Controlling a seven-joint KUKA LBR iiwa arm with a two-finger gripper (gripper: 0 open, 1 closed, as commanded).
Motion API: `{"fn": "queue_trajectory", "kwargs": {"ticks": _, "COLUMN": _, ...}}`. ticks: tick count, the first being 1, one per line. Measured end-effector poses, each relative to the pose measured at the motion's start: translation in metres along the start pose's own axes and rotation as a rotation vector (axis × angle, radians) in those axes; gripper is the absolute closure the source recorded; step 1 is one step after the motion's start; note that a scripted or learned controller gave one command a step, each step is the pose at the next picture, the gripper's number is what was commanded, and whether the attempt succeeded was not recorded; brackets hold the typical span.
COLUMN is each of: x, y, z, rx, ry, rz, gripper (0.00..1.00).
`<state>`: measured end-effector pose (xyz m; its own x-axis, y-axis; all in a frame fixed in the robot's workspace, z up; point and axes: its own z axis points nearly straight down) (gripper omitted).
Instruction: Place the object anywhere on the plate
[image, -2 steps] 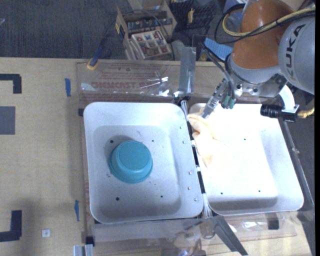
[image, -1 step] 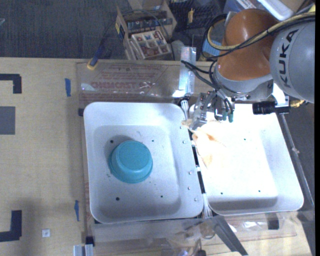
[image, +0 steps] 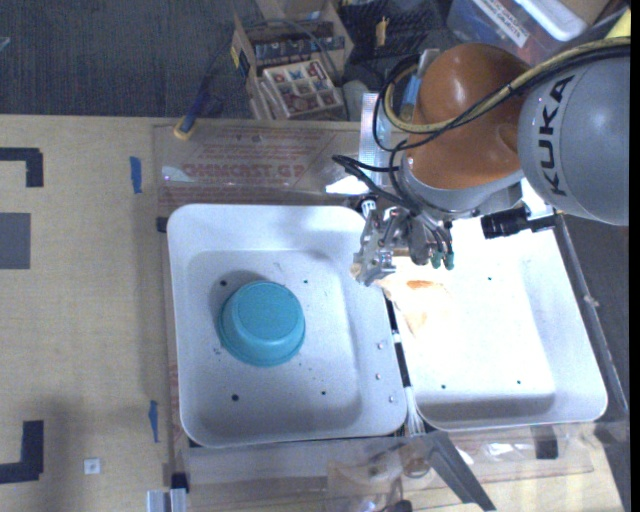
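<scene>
Task object looked like a small pale orange item (image: 424, 287), blurred and washed out by glare, lying in the right bin (image: 520, 400) near its upper left corner, just under and beside the gripper (image: 400, 255). Could not tell what it was exactly; a fainter orange smear sat just below it toward the wall between the bins. The plate, read here as the upturned blue round dish (image: 262, 321), sat in the left bin (image: 200, 250), left of centre, well apart from the orange item and with nothing on it. So as judged, task was early: object not on the plate, pick not confirmed, and the carry across the divider plus the release were all left. Gripper hung over the shared wall of the two bins at their upper end, metal fingers pointing down, teal-tipped parts on its right side. Too cluttered and blurred to say if the fingers were apart or together, cannot tell. Nothing visibly sat between them, so no hold claimed; contact with the orange item also unclear, it just looked close. Arm's orange band (image: 465, 115) and grey KUKA link (image: 590, 130) filled the upper right. Dark specks dotted the left bin floor.
</scene>
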<state>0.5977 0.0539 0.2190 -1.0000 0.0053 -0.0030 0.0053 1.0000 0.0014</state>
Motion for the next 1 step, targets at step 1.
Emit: {"fn": "queue_trajectory", "kwargs": {"ticks": 1, "x": 0.0189, "y": 0.0420, "z": -0.0087, "rx": 0.000, "ry": 0.001, "rz": -0.005, "gripper": 1.00}}
